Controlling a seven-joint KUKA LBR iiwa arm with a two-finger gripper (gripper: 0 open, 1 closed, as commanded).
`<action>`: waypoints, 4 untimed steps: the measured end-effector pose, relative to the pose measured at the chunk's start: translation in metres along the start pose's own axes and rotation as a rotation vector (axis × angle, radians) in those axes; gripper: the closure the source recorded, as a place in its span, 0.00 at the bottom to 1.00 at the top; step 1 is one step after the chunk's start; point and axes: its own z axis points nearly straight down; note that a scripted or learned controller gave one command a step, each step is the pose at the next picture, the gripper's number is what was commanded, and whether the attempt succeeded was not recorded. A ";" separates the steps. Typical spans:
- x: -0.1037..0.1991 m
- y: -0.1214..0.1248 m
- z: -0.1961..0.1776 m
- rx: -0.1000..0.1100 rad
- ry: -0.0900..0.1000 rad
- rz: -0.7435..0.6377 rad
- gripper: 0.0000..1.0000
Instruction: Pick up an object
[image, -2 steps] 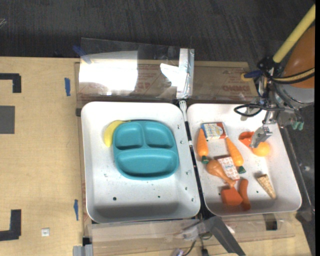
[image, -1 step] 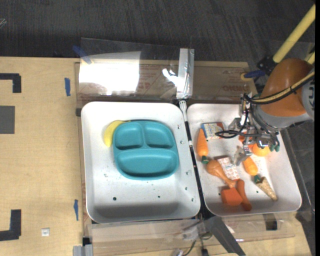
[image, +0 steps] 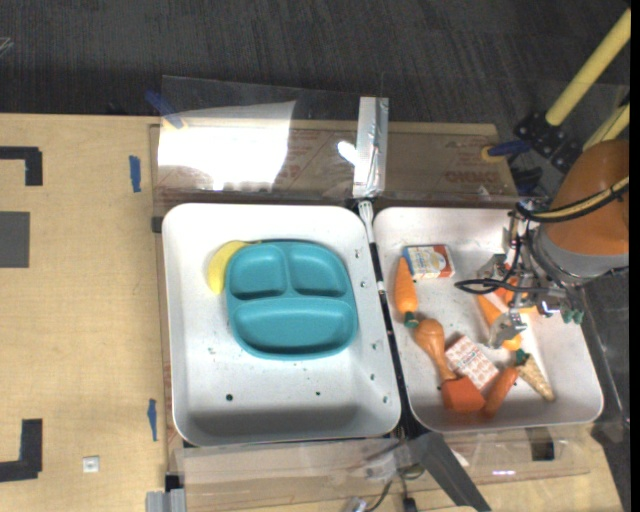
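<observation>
The tool (image: 512, 325) is hanging low over the right bin (image: 585, 385), near that bin's right edge, with the grey arm (image: 590, 215) and its orange band reaching in from the right. How wide it is standing I cannot tell, since cables and the wrist are crowding it. Nothing is visibly sitting between its tips.

An orange piece (image: 492, 306) is lying right beside the tool, just to its left and partly tucked under it, its long axis running diagonally from upper left to lower right. Whether the tool is touching it I cannot tell.

The rest of the pile is sitting in the same bin. An orange carrot (image: 404, 287) is lying near the bin's left edge, its long axis running nearly up and down. A small carton (image: 430, 261) is resting just to its right, toward the bin's far edge. A tan drumstick-shaped toy (image: 432, 342) is slanting toward the bin's near edge, and a red-and-white packet (image: 470, 362) is leaning against it (an orange block (image: 462, 397) is sitting just below). A pale cone (image: 535, 376) is pointing toward the near right corner.

In the left bin (image: 190, 400), a teal divided plate (image: 291, 297) is lying flat, overlapping a yellow item (image: 220, 263) at its left.
</observation>
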 end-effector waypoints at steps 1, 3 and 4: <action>0.012 0.049 0.004 -0.005 0.007 0.014 0.00; -0.014 0.032 -0.039 -0.006 0.007 -0.410 0.00; 0.034 0.056 0.003 -0.005 0.005 -0.344 0.00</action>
